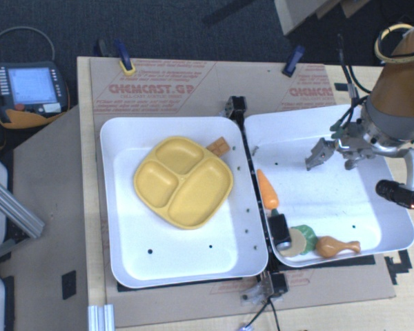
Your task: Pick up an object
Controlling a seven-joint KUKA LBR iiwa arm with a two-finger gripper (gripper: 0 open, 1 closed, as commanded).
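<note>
**Ana:** Two white bins sat side by side on the bench, which was covered with a cardboard-brown sheet printed in red. What was cut off?

**Ben:** The arm. Its tan-orange band and grey wrist ran out of frame at the upper right, so most of it was lost. The left bin was smooth shallow plastic with rounded corners, and the right bin matched it.

**Ana:** And in the left one?

**Ben:** A yellow divided plate, glossy, with three compartments. It hid most of a small brown block poking out at its upper right edge.

**Ana:** The claw?

**Ben:** The gripper hung over the upper part of the right bin with its two grey fingers spread apart and nothing between them. The metalwork was blurred, so finer detail was hard to read.

**Ana:** The smaller pieces?

**Ben:** An orange carrot, tapered, lay along the right bin's left wall. Below it lay a black rectangular piece, then a green round piece with a tan disc overlapping it, and an orange-brown drumstick touching that, all near the front wall, well apart from the gripper.
</note>
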